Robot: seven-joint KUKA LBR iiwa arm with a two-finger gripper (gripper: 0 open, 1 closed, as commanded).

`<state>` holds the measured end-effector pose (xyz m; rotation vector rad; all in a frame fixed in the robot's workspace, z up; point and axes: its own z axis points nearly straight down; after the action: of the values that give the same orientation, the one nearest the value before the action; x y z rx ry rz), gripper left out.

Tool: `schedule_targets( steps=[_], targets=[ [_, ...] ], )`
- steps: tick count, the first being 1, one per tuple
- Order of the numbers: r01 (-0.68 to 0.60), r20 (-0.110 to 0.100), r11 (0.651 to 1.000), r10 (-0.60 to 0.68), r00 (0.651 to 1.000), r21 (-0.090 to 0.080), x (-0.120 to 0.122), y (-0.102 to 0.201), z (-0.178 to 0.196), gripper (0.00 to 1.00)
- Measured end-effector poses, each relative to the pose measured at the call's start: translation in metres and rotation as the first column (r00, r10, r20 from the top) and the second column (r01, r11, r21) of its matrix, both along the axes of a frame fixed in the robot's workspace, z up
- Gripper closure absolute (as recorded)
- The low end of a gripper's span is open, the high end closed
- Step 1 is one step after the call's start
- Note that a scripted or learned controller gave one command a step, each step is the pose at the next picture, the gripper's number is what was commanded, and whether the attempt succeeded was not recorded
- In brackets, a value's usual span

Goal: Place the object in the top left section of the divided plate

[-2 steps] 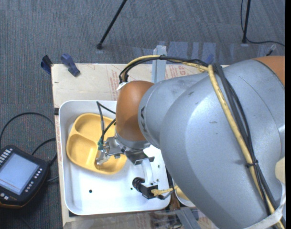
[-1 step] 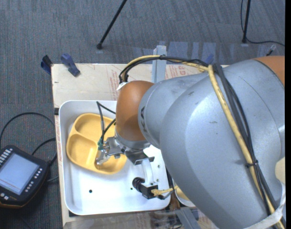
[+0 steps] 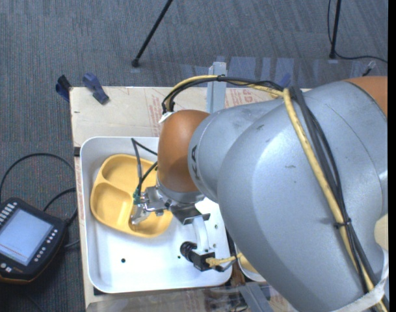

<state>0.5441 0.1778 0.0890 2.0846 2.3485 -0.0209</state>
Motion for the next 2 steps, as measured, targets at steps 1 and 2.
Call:
schedule_targets(
  steps=[1,2],
  targets=[
    [0.074,0.020,0.997,-0.074,0.997,0.010,-0.063,0.005,0.002,0.00],
    [0.284,0.006,0.959,-0.284,0.959,0.010,0.019,-0.025,0.067,0.00]
  ],
)
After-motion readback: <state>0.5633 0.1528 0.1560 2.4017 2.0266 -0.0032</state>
